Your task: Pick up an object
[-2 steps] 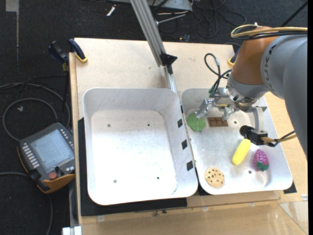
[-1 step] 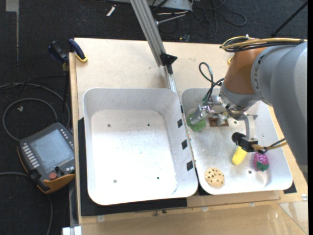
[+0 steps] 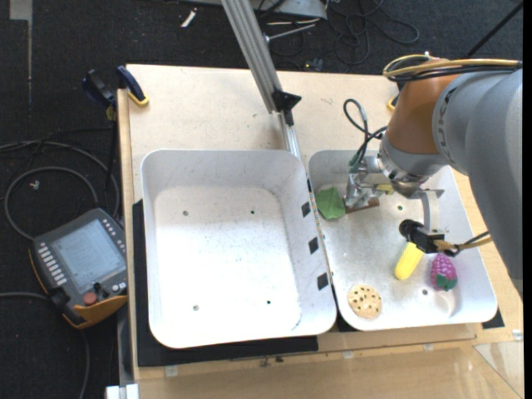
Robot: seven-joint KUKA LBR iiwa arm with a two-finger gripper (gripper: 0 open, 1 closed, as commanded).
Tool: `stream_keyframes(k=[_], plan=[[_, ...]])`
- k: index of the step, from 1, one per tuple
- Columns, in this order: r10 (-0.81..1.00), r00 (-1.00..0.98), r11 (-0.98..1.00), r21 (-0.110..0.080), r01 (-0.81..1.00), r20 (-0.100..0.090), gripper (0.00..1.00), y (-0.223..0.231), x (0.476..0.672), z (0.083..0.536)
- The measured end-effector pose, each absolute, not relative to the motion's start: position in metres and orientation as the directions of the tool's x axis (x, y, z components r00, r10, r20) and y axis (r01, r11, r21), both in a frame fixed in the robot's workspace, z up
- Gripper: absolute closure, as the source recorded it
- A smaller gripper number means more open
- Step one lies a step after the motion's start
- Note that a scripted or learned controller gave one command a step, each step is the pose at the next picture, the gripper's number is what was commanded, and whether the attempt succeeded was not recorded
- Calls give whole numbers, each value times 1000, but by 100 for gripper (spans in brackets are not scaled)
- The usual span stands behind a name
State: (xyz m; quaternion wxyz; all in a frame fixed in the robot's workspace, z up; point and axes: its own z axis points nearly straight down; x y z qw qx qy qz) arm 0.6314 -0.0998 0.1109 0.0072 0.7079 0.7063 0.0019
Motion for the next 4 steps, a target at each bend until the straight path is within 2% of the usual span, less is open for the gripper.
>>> stream_keyframes(k=[1,2,3,4], plan=[[1000,2,-2,5,1000,-1,100,-103,624,161],[1000,0,0,7,1000,-2,100,-112,630,212],[1000,-4,4,8,1000,-1,100,-104,626,268],[1000,-4,4,5,1000,-1,100,-103,628,301]])
